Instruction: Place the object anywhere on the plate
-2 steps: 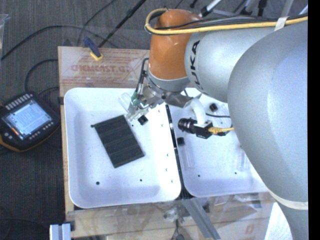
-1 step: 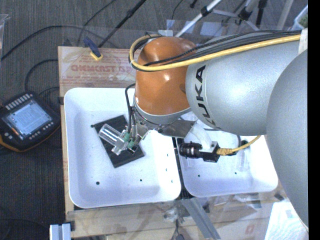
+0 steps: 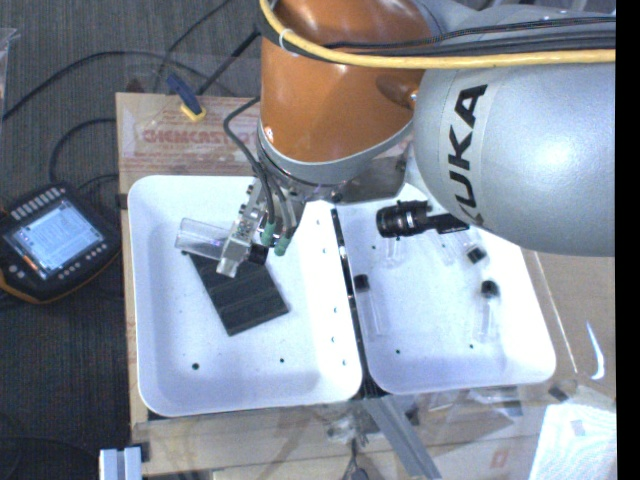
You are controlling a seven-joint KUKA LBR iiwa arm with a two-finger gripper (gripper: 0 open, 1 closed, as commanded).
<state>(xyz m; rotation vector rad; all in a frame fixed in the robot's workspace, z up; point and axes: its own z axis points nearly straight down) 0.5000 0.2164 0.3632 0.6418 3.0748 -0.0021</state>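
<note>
KUKA arm [image 3: 520, 128] enters from the right, grey link across the top, big orange band [image 3: 335, 68] above the wrist. Wrist points down and slightly left. Gripper [image 3: 238, 253] hangs below the band, small and pale, tilted toward lower left. Fingertip area too blurred to read. A black cable and a yellow cable run along the arm.

Showing white on both bins: left bin [image 3: 160, 268], right bin [image 3: 500, 358]. Showing dark grey to black, ribbed, on the flat plate [image 3: 245, 300]. Appearing clear, colourless on the small object [image 3: 203, 235]. Displaying orange on the arm's band [image 3: 335, 63], grey with black lettering on its casing [image 3: 520, 138]. Running yellow along the cable [image 3: 400, 56].
</note>
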